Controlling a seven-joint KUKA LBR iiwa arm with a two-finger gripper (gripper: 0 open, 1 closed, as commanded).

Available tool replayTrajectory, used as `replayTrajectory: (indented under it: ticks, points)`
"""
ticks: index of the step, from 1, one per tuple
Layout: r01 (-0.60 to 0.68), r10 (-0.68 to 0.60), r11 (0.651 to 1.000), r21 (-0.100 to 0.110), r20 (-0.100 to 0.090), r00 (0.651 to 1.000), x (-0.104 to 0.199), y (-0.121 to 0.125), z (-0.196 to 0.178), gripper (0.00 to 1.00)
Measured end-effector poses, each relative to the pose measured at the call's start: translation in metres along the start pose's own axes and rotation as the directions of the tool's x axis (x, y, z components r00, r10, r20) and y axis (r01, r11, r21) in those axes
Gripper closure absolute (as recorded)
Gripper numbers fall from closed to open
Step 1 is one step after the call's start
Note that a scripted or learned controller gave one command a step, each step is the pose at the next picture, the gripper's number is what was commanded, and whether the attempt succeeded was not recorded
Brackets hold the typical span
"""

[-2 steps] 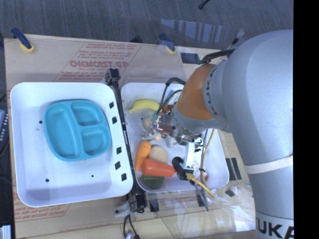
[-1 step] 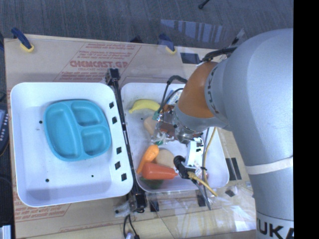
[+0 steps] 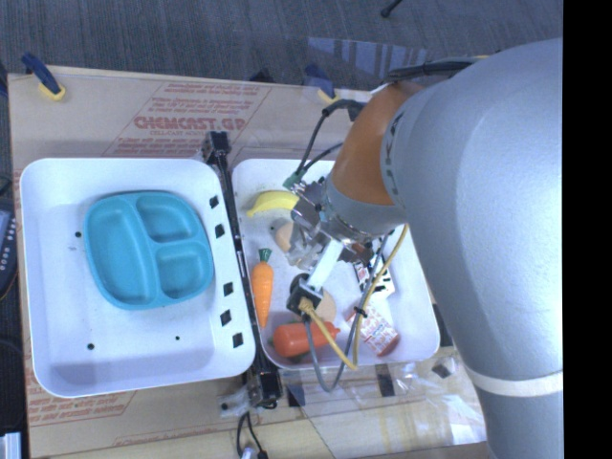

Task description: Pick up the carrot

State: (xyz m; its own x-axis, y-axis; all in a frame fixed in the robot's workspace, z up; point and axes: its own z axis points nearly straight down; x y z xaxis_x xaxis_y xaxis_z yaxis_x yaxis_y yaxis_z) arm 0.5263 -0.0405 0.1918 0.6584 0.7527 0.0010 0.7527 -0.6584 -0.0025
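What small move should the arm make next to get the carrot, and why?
Probably shift the gripper a little toward the view's left and bottom, until it is over the carrot. The carrot lies untouched by the right bin's left wall, while the gripper hangs to its upper right, near the banana.

We find the orange carrot point(image 3: 262, 290) in the right-hand shallow white bin point(image 3: 251, 234), the curved yellow banana point(image 3: 273, 202) at its twelve o'clock.

Grey carpet point(image 3: 143, 8), cardboard-covered bench point(image 3: 105, 113)
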Motion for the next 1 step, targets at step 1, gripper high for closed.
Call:
replayTrajectory:
  ticks: [1]
  points:
    - [-0.002,0.002,1.0,0.002,0.003,1.0,-0.0016,0.0004,0.0014,0.0]
